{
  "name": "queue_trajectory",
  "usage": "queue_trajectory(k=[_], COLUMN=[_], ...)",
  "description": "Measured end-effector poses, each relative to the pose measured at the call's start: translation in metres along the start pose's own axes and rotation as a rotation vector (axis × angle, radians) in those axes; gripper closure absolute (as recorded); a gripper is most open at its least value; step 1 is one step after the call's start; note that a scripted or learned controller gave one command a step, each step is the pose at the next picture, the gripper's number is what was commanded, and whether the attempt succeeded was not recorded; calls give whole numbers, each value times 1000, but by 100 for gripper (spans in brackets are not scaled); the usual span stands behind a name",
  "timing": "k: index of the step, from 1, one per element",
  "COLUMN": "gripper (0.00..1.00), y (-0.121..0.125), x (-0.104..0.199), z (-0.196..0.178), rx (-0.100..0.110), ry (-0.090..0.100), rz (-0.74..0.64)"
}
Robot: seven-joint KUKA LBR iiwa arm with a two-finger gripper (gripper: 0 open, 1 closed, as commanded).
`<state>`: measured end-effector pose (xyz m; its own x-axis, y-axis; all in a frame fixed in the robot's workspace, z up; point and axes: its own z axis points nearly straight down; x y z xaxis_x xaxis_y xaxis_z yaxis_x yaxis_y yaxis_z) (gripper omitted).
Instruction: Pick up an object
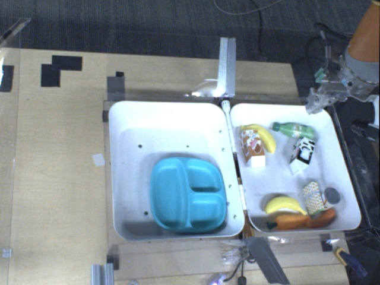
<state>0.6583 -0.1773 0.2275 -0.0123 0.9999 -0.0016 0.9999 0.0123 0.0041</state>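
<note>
the pincer (316, 101) sits at the upper right of the frame, over the top right corner of the right bin (347, 177), at the end of the grey arm with its orange band (365, 37). its tips are small and blurred here, so how it stands and whether it has hold of anything i cannot tell.

just left of and below it, a green bottle (293, 129) lies on its side near the bin's top edge. under the bottle is a black and white packet (303, 150). further left, a yellow banana (265, 138) curves around a small carton (252, 147) with a red and white print, the two touching.

along the bin's lower edge lie a second banana (284, 205), an orange carrot-like piece (292, 221), and beside them what looks like a patterned cup (314, 196) and a dark round lid (331, 195).

the left bin (127, 159) holds a blue divided tray (189, 193), lower middle of the frame. both bins rest on the pale desk (53, 177).
</note>
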Motion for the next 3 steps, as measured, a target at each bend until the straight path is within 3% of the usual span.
queue_trajectory(k=[1,2,3], gripper=[0,0,0], y=[0,-57,-63], x=[0,-19,1], z=[0,107,114], rx=[0,5,6], ry=[0,1,2], rz=[-1,134,229])
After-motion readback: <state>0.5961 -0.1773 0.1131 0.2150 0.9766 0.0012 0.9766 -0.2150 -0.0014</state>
